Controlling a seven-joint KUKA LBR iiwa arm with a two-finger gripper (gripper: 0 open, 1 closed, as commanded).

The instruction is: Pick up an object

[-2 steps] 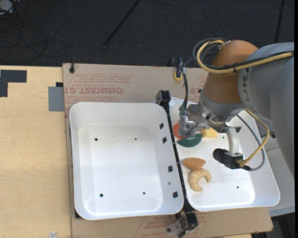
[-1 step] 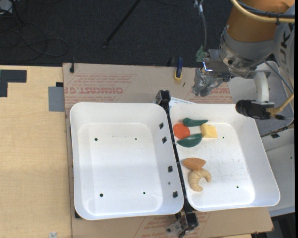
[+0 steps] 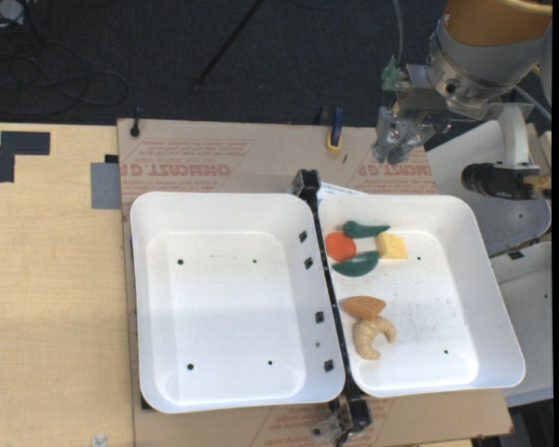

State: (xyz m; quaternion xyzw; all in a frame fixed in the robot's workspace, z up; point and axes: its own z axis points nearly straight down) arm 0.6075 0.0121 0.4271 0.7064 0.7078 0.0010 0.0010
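Toy foods [image 3: 365,277] in right bin [image 3: 484,343]

- Two white bins: left bin [image 3: 224,305], right bin [image 3: 447,343], with small dark dots on their floors.
- In the right bin: a red-orange round piece [image 3: 340,245], a dark green curved piece [image 3: 357,266], a dark green piece [image 3: 364,228] above it, a pale yellow block [image 3: 391,246], a tan-orange flat piece [image 3: 362,306] and a beige croissant-shaped piece [image 3: 373,335].
- Brown cardboard sheet [image 3: 224,161] with red printed lettering.
- Light wood worktop [image 3: 47,287] with black and grey patches, left of frame.
- Grey arm with orange band [image 3: 494,12], upper right.
- Grey metal end effector [image 3: 393,142].
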